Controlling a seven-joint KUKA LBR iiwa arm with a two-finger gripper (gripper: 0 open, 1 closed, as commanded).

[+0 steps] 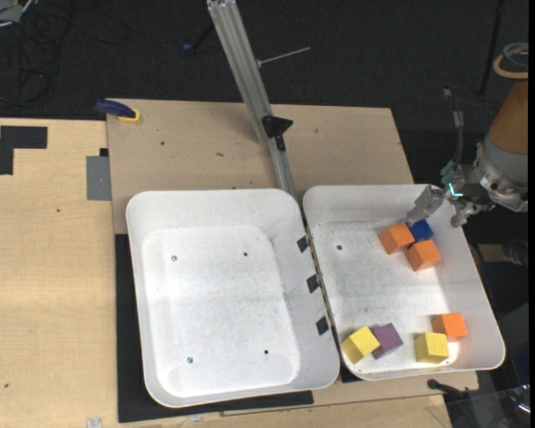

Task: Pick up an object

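The right bin (pixel 361 266) holds several small blocks. Two orange blocks (pixel 397 237) (pixel 423 256) and a blue block (pixel 420 230) cluster near its far right corner. A yellow block (pixel 361 342) and a purple block (pixel 387 337) lie at the front, with another yellow block (pixel 432 347) and an orange block (pixel 450 326) to their right. My gripper (pixel 443 205) hangs over the bin's far right rim, just above and right of the blue block. Its fingers (pixel 423 205) are spread, with nothing between them.
The left bin (pixel 218 297) sits beside the right one, with black clips along the shared edge. A slanted aluminium bar (pixel 250 83) rises behind the bins. A blue and yellow clamp (pixel 118 110) lies at the board's far left corner.
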